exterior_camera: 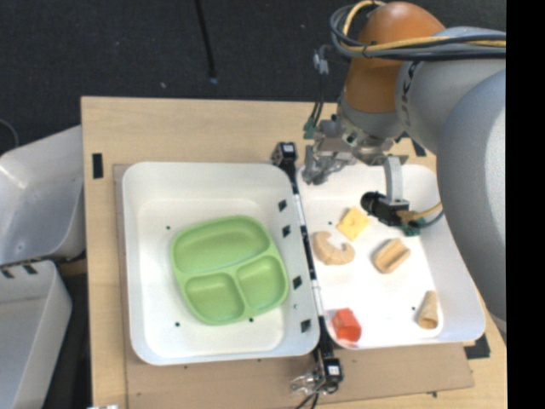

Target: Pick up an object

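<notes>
Camera view: the gripper hangs over the far left corner of the right bin, by the divider; whether it is open, or holding anything, I cannot tell. Cheese, bread, roll, cone and red block lie loose and apart, likely for picking. Left bin holds a green tray.

No readable text, label, brand, number or sign appears anywhere: not on the bins, the green tray, the food pieces, the arm or the bench.
</notes>
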Tool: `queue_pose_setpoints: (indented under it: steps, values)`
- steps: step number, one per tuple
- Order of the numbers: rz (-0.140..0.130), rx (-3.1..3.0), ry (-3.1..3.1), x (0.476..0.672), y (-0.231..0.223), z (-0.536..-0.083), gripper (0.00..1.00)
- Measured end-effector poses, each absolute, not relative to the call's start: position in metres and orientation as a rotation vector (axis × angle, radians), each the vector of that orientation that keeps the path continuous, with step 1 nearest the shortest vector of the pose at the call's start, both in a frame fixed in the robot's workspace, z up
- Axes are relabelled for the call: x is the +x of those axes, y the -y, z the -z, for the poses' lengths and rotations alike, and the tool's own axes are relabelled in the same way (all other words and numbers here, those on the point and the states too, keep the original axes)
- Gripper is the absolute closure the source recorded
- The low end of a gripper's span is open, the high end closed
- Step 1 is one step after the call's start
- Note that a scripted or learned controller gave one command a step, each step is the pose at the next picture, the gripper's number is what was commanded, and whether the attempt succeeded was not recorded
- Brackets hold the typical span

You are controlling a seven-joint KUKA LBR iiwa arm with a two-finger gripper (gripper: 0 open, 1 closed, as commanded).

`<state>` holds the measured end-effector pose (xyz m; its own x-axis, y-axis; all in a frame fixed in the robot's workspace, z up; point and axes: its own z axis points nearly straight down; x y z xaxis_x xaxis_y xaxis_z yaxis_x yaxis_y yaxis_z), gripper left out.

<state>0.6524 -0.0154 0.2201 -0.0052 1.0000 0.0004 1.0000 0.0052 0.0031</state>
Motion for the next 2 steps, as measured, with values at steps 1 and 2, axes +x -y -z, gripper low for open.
queue_pose_setpoints:
  steps: [1,2]
  values:
    - [-0.005,2.213,-2.228,0.665,-0.044,-0.233,1.00]
    - [-0.004,2.214,-2.226,0.680,-0.086,-0.233,1.00]
